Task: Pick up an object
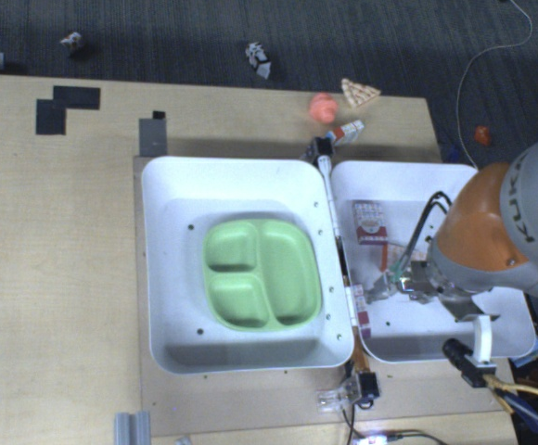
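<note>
A small red-and-white packet (371, 222) lies flat in the right bin (394, 339), near its far left side. The grey arm with its orange band (478, 230) reaches in from the right and hangs over the middle of that bin. My gripper (387, 284) points down and left, just in front of the packet and close to the bin floor, near the wall between the bins. The wrist and cables hide most of it. I see nothing held in it.
The left bin (167, 248) holds a green divided plate (260, 272). On the bench behind the bins lie an orange ball (323, 108), a toy pizza slice (360, 92) and a small tube (345, 133). Cables and clips sit at the bins' front edge (357, 392).
</note>
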Robot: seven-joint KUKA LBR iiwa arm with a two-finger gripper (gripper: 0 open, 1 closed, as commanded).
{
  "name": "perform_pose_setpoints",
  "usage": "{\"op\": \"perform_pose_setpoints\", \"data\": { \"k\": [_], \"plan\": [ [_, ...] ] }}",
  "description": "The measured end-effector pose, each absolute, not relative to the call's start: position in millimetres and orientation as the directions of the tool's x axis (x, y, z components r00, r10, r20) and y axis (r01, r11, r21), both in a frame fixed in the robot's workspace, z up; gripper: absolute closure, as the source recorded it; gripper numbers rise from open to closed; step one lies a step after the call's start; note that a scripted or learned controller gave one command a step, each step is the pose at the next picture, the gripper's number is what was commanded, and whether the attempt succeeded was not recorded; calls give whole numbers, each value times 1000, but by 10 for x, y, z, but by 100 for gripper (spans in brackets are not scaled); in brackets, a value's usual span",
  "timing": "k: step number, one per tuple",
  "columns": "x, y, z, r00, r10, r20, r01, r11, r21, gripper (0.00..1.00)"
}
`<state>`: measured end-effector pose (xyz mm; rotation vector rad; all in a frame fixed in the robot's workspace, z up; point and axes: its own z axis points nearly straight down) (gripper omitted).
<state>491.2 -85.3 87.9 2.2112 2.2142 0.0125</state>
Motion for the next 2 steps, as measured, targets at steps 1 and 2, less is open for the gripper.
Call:
{"op": "perform_pose_setpoints", "data": {
  "k": [1,2],
  "plan": [
    [4932,-851,991,-3,1000,-4,1000,3,20,100],
    [4931,-850,990,-4,1000,-4,1000,4,19,0]
  ]
}}
